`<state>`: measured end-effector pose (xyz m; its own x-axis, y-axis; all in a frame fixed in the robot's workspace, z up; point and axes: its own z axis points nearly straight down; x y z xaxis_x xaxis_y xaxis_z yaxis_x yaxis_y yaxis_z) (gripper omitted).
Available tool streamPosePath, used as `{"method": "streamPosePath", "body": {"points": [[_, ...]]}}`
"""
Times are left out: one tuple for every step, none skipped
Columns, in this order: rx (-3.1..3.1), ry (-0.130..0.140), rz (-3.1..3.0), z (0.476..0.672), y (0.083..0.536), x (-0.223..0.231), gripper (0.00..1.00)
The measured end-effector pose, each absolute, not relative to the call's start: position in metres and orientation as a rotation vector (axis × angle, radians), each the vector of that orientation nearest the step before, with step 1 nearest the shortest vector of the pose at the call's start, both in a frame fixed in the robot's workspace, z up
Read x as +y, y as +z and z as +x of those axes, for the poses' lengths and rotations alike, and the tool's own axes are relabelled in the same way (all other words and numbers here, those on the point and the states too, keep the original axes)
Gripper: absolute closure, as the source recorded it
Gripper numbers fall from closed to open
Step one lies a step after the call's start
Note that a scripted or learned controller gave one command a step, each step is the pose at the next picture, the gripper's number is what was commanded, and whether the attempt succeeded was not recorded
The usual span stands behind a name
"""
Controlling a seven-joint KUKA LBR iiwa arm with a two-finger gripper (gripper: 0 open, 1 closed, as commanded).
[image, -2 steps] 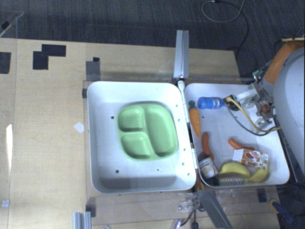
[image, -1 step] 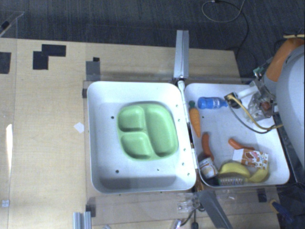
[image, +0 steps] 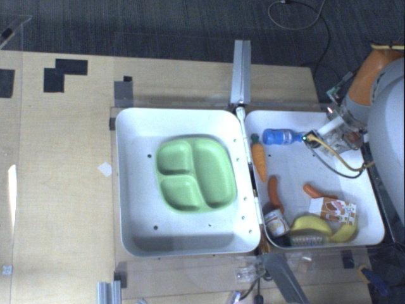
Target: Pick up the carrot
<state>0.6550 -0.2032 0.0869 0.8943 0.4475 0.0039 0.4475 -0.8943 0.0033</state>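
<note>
Arm [image: 386, 87] cut by right edge; tool [image: 334, 132] fingers too blurred to tell

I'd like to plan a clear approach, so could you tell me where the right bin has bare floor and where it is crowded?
The right bin has bare floor in its middle, bordered by the blue bottle above, the carrot and sausage on the left, and the small carton below. The bottom edge is crowded: banana, carton and a small jar sit close together. The gripper sits at the top right.
</note>
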Motion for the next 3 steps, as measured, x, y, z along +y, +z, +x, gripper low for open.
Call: {"method": "streamPosePath", "body": {"points": [[0.328, 0.007, 3.123, 0.635, 0.184, -0.199, 1.00], [0.326, 0.003, 3.124, 0.634, 0.158, -0.204, 1.00], [0.339, 0.008, 3.122, 0.636, 0.169, -0.202, 1.00]]}}
